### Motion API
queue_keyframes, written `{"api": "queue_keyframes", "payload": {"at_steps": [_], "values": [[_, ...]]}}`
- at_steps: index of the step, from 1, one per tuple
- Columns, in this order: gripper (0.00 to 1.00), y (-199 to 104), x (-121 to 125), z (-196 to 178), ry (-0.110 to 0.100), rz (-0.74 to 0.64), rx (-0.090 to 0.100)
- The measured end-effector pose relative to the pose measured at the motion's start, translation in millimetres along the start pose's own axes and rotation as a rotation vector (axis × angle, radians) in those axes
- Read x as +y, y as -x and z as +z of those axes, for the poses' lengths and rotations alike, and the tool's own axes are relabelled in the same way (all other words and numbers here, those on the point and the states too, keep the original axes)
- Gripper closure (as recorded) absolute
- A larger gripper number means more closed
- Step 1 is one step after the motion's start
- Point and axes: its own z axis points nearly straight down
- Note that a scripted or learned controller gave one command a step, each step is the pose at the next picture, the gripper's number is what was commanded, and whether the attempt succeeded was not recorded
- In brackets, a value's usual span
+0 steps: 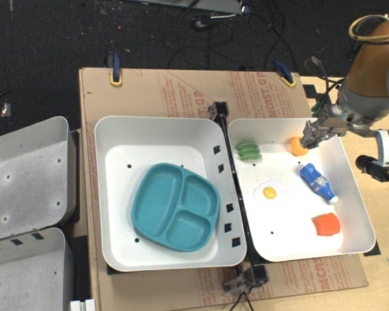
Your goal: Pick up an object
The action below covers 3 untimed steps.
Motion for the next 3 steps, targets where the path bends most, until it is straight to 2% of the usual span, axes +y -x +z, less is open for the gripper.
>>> {"api": "queue_keyframes", "payload": {"at_steps": [1,3], "values": [[1.00,0,1,-31,-0.003,0.001,0.000],[1.00,-102,-22,-49,-0.008,-0.004,0.003]]}}
